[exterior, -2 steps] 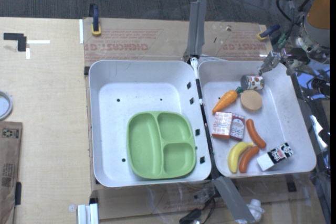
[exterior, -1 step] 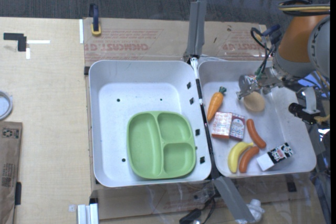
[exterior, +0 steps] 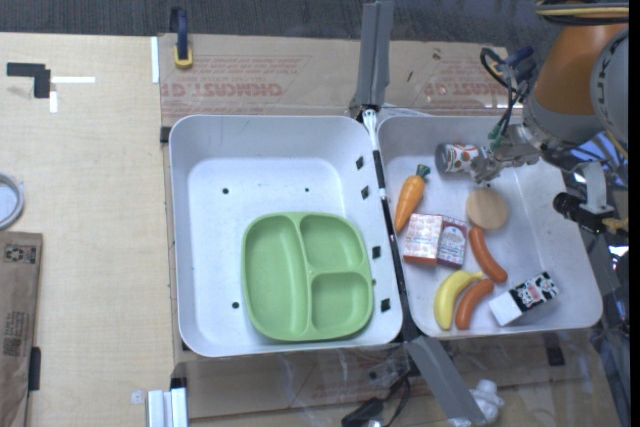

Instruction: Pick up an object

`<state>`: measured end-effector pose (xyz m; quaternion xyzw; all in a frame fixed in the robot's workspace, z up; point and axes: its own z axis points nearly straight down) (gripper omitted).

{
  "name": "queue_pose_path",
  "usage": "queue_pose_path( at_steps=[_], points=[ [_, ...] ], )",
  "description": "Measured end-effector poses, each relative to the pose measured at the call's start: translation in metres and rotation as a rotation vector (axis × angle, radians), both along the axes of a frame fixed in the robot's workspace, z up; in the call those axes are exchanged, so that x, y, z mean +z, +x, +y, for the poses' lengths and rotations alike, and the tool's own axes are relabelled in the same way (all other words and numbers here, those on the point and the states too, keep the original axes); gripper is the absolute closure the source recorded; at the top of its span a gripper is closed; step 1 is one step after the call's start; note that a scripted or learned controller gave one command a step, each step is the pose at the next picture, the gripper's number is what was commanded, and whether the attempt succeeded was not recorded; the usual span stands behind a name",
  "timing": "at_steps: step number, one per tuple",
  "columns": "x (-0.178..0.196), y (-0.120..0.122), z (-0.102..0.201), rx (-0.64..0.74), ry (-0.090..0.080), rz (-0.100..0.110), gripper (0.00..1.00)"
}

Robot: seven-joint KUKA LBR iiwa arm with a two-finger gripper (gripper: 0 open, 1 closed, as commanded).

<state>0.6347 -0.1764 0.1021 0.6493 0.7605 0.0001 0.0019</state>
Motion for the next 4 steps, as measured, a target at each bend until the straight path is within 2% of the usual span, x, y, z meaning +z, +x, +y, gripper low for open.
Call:
queue_pose_path(
  at_steps=[1,2,3,4],
  points=[
    [0.0,0.0,0.0,0.0,0.0,0.0,0.0],
    [-0.013,0.02,0.022,0.035,0.002,0.021,0.0],
    [-0.01,-0.056,0.012,0.07,0.002,0.003,0.0],
    [-0.011,-0.12,0.021,0.006,0.003,0.005,0.0]
  ],
)
